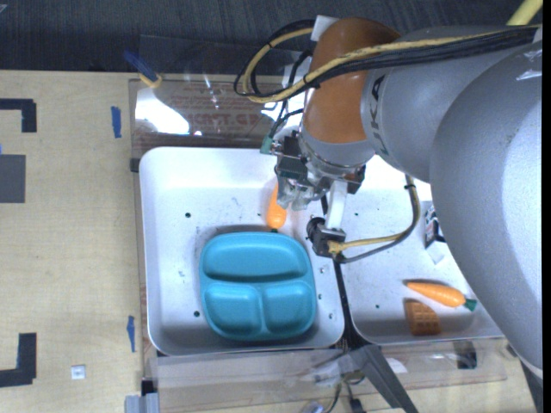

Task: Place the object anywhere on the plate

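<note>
A blue divided plate (256, 284) lies in the left white bin (172, 231), toward its front. Just behind the plate's far right edge an orange object (275, 212) shows, mostly covered by the gripper (294, 198) that comes down over it. The object sits right at the fingertips, but the arm's wrist hides how the fingers stand around it. The big grey arm with its orange band (344, 84) covers the upper right of the view.
In the right bin (387, 308) lie a toy carrot (439, 294) and a small brown waffle-like block (423, 317). A cable (379, 241) loops from the wrist over the divider between the bins. A wooden bench top (60, 231) spreads to the left.
</note>
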Available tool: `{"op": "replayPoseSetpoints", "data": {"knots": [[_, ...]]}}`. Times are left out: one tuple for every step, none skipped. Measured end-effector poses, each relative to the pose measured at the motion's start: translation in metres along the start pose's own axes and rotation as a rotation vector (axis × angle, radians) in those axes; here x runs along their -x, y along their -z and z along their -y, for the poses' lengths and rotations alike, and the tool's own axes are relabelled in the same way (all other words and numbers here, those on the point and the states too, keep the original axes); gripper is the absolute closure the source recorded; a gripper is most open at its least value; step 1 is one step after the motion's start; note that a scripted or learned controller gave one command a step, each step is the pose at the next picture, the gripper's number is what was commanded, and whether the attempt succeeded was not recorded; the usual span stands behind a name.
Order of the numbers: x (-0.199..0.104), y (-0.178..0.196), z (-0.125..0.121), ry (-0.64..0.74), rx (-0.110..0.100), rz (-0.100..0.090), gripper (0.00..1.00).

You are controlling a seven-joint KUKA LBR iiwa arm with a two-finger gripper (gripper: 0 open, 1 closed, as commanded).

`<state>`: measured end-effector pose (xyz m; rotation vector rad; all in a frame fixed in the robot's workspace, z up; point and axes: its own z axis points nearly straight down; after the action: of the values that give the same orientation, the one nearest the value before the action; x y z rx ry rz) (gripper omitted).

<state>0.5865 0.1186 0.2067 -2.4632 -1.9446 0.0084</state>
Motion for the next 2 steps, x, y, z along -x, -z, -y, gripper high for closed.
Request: {"op": "replayPoseSetpoints", "data": {"knots": [[-0.05, -0.06, 0.064, -0.031, -0.002, 0.001, 1.0], [0.013, -0.011, 0.056, 0.035, 0.006, -0.001, 1.0]]}}
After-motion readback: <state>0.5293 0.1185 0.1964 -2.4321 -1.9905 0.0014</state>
